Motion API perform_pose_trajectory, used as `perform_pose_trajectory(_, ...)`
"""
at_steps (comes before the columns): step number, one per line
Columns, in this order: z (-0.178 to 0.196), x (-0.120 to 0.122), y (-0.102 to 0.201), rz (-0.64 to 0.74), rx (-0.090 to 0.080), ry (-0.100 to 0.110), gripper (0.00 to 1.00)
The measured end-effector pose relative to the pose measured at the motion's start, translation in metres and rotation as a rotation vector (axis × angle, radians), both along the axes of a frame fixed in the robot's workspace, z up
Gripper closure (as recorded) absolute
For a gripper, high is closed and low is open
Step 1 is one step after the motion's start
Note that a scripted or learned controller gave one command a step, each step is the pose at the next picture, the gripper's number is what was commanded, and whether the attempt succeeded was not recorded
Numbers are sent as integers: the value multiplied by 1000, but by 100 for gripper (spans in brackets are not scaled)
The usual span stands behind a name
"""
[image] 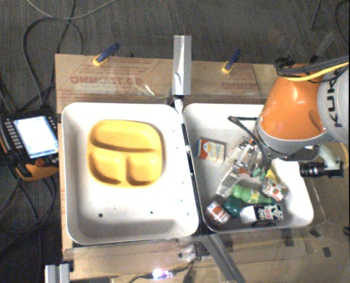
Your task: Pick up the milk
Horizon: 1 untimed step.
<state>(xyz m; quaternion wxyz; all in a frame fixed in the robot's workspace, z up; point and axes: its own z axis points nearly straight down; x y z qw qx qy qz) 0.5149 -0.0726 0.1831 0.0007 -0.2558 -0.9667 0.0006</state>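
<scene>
The arm hangs over the right bin [293,217], its claw [243,158] low among the clutter; whether the claw is open or closed I cannot tell, and nothing shows gripped. The likeliest milk is the small carton [211,150] lying flat just left of the claw, apart from the green bottle [246,194] below. This looks like the approach step; next the claw must shift left over the carton, straddle it and close.
</scene>
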Motion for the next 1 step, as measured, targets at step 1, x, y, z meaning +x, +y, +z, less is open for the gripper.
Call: perform_pose_trajectory(1,-40,105,-41,111,-1,-3,0)
